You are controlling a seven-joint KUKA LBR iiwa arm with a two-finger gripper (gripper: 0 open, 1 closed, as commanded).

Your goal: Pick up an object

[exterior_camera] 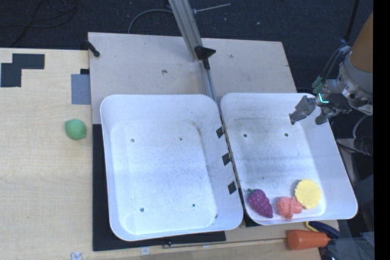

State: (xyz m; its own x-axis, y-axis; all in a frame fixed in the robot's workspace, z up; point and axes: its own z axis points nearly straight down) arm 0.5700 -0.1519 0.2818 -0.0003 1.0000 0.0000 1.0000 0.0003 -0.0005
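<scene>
Tool point(309, 112) open, holding nothing, up over the right bin point(341, 173); grapes point(260, 203), pink toy point(288, 206), yellow toy point(308, 193) far below.

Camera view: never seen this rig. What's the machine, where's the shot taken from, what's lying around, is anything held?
One fixed camera looks down at a slant on a bench with two shallow white bins, the left bin and the right bin. The machine is a robot arm reaching in from the right; its gripper has two fingers and hovers over the right bin's upper right part. The fingers look spread with nothing between them, so nothing is held. Along the right bin's near edge lie a purple toy, a pink toy and a yellow toy. An orange toy lies outside, just below that bin. A green ball sits on the bench left of the bins.
</scene>
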